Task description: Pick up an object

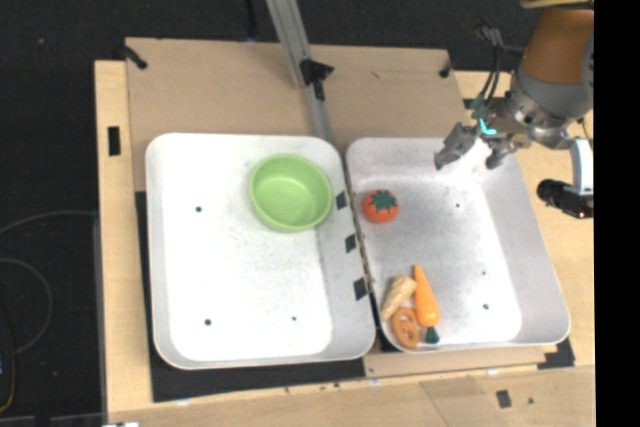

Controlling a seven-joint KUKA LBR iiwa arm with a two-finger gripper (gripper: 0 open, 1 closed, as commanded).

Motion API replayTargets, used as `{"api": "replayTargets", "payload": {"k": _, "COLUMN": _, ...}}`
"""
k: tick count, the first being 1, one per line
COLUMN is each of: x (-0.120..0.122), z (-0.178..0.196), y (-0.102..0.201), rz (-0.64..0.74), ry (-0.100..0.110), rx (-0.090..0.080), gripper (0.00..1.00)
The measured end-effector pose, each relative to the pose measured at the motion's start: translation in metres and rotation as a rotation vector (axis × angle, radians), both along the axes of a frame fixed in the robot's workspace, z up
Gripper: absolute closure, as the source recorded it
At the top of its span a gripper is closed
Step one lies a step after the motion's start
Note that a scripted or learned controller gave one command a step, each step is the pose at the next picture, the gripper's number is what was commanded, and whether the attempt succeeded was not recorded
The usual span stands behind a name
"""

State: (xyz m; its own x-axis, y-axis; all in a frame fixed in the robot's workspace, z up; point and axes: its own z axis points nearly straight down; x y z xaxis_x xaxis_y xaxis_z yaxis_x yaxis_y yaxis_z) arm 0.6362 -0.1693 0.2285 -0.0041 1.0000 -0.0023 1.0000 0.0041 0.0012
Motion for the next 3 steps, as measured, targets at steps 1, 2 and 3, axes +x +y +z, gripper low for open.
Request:
{"api": "replayTargets", "payload": {"k": 1, "x": -0.006, "z": -0.044, "y": -0.004, "rz": -0.005, "ry": 0.004, "rx": 0.000, "gripper": 0.00}}
{"api": "replayTargets", "payload": {"k": 2, "x": -0.010, "z": -0.086, "y": -0.004, "rz": -0.005, "ry": 0.004, "rx": 0.000, "gripper": 0.00}}
{"api": "replayTargets", "payload": {"k": 3, "x": -0.011, "z": -0.130, "y": -0.005, "rz": -0.008, "ry": 0.004, "rx": 0.000, "gripper": 0.00}}
